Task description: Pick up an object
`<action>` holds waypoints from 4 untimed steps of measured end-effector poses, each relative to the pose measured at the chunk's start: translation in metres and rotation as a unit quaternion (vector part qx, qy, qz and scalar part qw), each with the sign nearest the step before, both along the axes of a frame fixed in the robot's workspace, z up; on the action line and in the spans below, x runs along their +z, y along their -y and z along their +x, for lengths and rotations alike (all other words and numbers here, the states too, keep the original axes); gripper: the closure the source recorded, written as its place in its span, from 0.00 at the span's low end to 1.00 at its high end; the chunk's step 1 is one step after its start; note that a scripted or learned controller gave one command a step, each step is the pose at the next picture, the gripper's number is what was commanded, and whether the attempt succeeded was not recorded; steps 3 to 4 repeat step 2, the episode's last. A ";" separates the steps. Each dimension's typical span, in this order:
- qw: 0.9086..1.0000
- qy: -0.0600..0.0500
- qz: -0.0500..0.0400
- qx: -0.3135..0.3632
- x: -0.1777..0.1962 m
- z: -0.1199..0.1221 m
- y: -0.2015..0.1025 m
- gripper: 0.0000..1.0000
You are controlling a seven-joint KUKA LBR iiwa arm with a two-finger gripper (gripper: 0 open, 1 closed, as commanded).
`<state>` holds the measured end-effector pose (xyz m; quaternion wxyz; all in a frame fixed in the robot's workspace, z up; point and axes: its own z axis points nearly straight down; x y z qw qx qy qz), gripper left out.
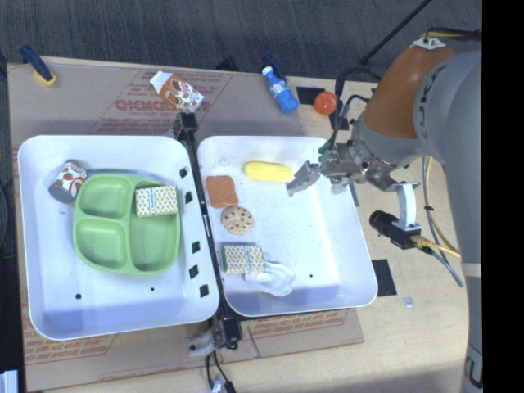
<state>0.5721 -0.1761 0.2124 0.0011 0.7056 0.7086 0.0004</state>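
Note:
My gripper (321, 178) hangs over the right bin (344, 268), near its upper right side. Its fingers look spread apart with nothing between them, and the left fingertip (296, 183) points toward a yellow banana-shaped piece (268, 171) just to its left. Further left lie an orange-brown slice (221, 191) and a round cookie (237, 219). Near the bin's front sit a small patterned box (244, 258) and a crumpled white item (274, 278).
The left bin (41, 293) holds a green divided plate (123, 236) with a second patterned box (156, 201) on it, and a small can (68, 180) beside it. Behind the bins lie a blue bottle (281, 91), an orange ball (326, 102) and a snack packet (176, 91).

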 end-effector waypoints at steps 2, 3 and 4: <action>1.000 -0.002 0.001 0.003 -0.095 -0.070 -0.042 1.00; 1.000 -0.002 0.001 0.003 -0.095 -0.070 -0.042 1.00; 1.000 -0.002 0.001 0.003 -0.095 -0.070 -0.042 1.00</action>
